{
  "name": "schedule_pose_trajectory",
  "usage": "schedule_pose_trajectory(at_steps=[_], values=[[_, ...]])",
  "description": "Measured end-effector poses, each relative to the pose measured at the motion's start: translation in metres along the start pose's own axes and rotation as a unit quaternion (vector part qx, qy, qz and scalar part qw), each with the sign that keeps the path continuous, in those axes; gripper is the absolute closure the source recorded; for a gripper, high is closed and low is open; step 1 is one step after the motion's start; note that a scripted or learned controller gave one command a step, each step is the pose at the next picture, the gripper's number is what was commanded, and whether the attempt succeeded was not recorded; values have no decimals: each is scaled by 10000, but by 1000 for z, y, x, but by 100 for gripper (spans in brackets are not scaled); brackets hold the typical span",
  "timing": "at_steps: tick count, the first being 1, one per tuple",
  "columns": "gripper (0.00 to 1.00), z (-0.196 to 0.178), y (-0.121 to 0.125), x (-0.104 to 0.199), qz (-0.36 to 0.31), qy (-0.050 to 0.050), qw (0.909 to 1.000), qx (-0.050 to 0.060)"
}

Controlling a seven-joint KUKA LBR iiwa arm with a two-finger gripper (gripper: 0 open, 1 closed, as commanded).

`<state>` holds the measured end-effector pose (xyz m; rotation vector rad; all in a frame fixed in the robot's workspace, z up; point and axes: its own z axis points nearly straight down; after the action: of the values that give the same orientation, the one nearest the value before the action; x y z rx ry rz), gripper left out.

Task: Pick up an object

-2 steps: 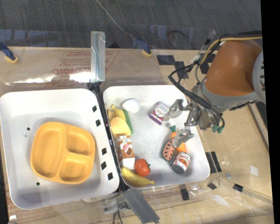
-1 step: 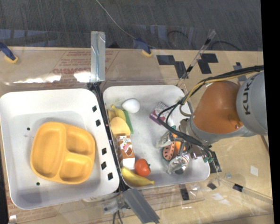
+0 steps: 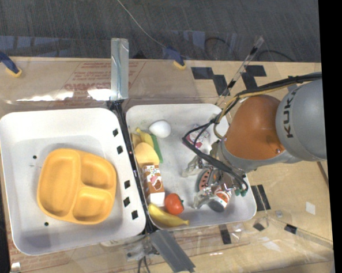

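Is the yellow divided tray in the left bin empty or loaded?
Empty. The yellow tray lies flat in the left bin; all three compartments show bare yellow plastic.

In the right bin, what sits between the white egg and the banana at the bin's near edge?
In the camera view, between the egg and the banana lie a yellow-and-green item, a small carton and a tomato.

Red-and-white can (image 3: 220,198) lies tipped (partly hidden) near the right bin's (image 3: 175,111) front edge.

Arm (image 3: 300,125) cut off at 3 o'clock. Right bin (image 3: 175,112) floor partly hidden under orange band (image 3: 252,129). Gripper (image 3: 211,185) finger state obscured; can-like obj. (image 3: 221,199) at its 5 o'clock not identified, label too small. Banana (image 3: 167,218) partly covered by tomato (image 3: 174,204).
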<state>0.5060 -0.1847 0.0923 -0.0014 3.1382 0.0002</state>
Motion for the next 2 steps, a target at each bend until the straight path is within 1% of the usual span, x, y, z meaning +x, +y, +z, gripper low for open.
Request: schedule_pose_trajectory(at_steps=[1,2], values=[[0,0,0,18,105,15,9999,-4],[0,-64,-25,-23,-85,-23,10000,17]])
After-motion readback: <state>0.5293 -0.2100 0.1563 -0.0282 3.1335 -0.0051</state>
